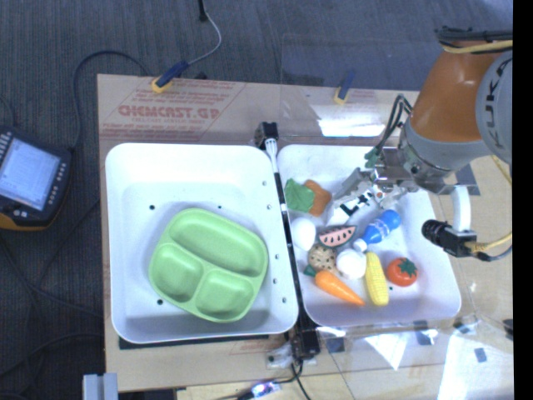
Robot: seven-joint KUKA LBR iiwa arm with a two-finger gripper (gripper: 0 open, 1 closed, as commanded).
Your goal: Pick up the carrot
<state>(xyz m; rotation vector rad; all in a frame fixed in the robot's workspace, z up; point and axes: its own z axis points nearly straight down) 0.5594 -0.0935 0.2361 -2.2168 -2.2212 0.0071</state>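
The orange carrot lies near the front of the right bin, its tip pointing right, beside the yellow corn cob. My gripper hangs over the back middle of that bin, well behind the carrot and above the blue bottle. Its fingers look spread, with nothing between them.
The right bin also holds a tomato, a watermelon slice, a white egg, a cookie, a white ball and a green-and-orange piece. A green divided plate sits in the left bin.
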